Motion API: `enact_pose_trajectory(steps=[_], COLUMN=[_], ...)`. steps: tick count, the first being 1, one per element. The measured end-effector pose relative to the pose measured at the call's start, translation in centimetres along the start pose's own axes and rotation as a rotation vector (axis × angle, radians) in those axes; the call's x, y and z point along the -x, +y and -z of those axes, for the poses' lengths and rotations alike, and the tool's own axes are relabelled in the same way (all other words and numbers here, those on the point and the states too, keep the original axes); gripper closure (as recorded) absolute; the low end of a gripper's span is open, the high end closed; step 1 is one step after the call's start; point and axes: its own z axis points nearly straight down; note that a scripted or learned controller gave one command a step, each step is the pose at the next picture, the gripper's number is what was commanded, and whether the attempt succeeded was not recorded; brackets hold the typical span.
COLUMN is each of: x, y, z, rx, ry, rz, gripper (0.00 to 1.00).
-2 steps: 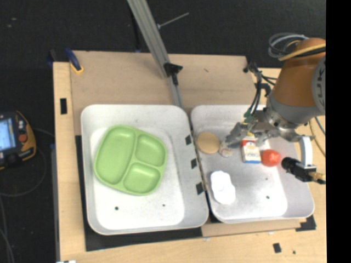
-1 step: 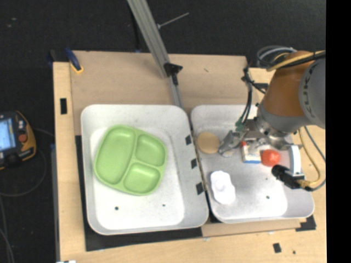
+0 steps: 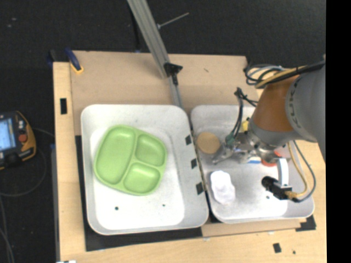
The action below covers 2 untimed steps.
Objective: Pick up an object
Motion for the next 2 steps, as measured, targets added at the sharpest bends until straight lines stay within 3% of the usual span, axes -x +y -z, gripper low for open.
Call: enact_pose_trajectory(steps=[1,2], x=[0.1,0.2], y=[0.0,0.1], z=[-0.8,0.3], rx=[0.004,0.007], ry=[0.0,0.0], rz=[-0.002,-0.006], gripper=[0.0,1.0])
